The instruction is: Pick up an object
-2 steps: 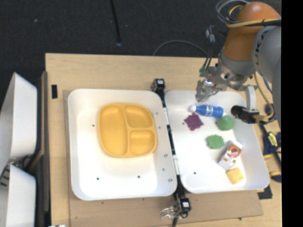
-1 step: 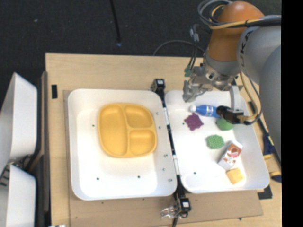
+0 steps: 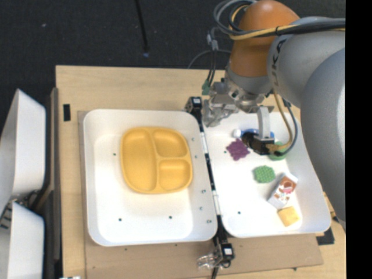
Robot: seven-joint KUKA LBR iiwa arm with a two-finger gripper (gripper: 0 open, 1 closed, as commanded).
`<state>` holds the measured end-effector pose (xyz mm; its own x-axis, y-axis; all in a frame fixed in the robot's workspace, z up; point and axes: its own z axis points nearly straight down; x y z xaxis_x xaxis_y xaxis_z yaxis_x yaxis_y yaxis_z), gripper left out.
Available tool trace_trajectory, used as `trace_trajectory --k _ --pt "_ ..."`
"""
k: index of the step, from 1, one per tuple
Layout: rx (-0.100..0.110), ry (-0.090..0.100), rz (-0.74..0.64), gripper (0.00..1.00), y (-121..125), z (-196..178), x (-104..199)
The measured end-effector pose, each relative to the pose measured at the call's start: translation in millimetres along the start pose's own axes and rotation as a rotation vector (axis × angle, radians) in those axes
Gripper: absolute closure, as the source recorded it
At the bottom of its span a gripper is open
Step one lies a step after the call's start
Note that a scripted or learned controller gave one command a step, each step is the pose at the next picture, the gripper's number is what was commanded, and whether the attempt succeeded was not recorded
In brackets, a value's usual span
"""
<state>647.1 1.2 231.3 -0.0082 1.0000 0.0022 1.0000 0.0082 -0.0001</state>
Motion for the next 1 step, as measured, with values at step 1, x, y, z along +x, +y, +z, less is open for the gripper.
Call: trace_trajectory --k 1 --pt "0.001 0.0 0.0 1.0 -11.9 -1.9 53.8"
